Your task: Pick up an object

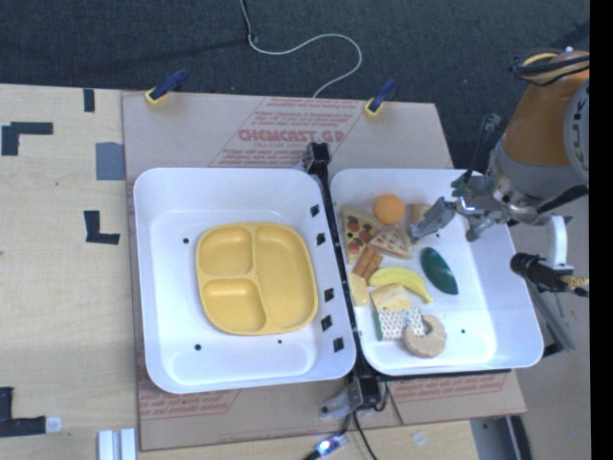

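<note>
Camera view: fixed overhead, slanted; items listed from bottom of frame upward.
Right bin (508,353): lower right of frame, holds all loose items, clustered on its left half.
Donut (424,335): lowest item, tan ring, touching the sandwich-like piece.
Sandwich piece (392,314): pale and green block just left of the donut, partly under the banana.
Banana (400,280): yellow, lying flat mid-bin, just above the sandwich piece.
Green object (440,269): dark oval, right of the banana, apart from the pile, nearest thing below the gripper.
Waffle/pizza pieces (374,238): flat brown and red slices against the divider wall, overlapping.
Orange ball (388,208): top of the cluster, beside the slices.
Left bin (153,257): centre-left of frame, holds a yellow divided plate (257,278), nothing seen on it.
Gripper (436,217): upper part of right bin, arm entering from right edge; nothing seen between the fingers; open or closed cannot be told.
Task thing location: any item in the right bin; none lifted yet, judged from how all lie flat.
Step in hand: approach and target choice, judged.
How to do well: the isolated green object is suggested as target, since free space is left around it; descent should be centred over it, fingers set across the narrow width, neighbours avoided.
Risk: crowded slices near the wall likely to be nudged or missed.
</note>
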Available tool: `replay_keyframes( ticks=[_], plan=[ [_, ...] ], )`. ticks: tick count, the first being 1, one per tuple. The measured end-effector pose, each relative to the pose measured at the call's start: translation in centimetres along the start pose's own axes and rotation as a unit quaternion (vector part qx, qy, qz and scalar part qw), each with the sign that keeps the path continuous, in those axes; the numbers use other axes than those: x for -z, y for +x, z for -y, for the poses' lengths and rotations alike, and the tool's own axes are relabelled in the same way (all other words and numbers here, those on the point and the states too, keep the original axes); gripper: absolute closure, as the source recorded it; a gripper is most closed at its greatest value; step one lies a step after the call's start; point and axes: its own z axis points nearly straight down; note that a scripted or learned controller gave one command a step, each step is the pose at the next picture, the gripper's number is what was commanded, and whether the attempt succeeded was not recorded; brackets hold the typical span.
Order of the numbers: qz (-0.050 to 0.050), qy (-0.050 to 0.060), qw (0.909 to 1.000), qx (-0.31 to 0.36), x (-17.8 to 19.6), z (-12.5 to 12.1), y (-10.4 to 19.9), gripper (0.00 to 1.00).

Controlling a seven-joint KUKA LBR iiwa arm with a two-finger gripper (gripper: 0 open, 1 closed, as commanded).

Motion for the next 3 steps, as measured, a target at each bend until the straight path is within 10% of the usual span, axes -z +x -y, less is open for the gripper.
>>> replay_keyframes(
  ticks=[1, 3],
  plan=[
    [0.001, -0.007, 1.0, 0.002, 0.8, -0.3, 0.0, 0.0],
    [0.001, -0.006, 1.0, 0.002, -11.0, 0.1, 0.2, 0.0]
  ],
)
